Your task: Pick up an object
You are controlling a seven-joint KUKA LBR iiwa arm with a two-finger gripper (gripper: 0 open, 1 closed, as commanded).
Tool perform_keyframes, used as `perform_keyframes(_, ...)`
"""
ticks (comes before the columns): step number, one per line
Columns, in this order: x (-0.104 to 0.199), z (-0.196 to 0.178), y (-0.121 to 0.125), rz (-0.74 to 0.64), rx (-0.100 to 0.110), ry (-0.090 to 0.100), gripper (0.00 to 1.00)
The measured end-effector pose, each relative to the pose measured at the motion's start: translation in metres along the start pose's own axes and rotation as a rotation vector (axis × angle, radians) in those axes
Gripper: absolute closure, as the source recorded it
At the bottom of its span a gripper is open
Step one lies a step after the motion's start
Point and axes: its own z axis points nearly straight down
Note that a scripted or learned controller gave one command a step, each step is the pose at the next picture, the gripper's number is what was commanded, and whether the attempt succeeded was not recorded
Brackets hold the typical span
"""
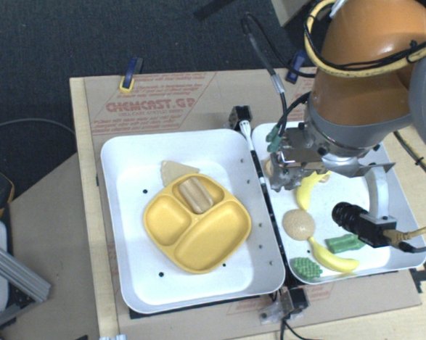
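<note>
The left bin (123,230) holds a yellow tray (196,225) with a tan roll (195,194) in one compartment and a pale wedge (174,170) tucked just behind it. In the right bin (405,257) lie a beige ball (298,224), a green piece (305,269), a banana (333,258) and a green block (343,243). The claw (286,169) hangs low at that bin's near-left corner, beside another banana (307,190) — whether it is clenched or released cannot be told, as the wrist seems to hide it.
</note>
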Motion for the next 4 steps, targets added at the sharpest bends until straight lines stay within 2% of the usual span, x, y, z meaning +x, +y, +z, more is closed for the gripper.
perform_keyframes(1, 0.058, -0.002, 0.01, -0.006, -0.012, 0.003, 1.0)
perform_keyframes(4, 0.056, -0.033, 0.011, -0.005, -0.018, 0.001, 1.0)
